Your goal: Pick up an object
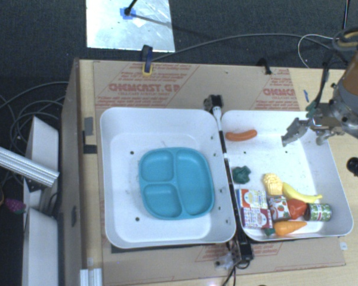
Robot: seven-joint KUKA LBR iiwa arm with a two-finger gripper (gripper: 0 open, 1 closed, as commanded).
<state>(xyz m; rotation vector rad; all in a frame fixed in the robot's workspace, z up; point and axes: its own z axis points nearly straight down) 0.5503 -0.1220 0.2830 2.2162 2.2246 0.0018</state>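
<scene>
The pincer (302,130) hangs wide and empty over the right bin's (340,177) far right part, so the lone sausage (241,135) near the bin's far left corner looks the cleanest grab: centre over it, then descend straight.

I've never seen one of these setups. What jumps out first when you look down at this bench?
The big blue divided plate stands out, lying alone in the left white bin. In the right bin, bright toy foods crowd the near corner, a yellow banana among them, while an orange sausage lies apart near the far edge. The gripper hovers above that bin's far right side.
</scene>
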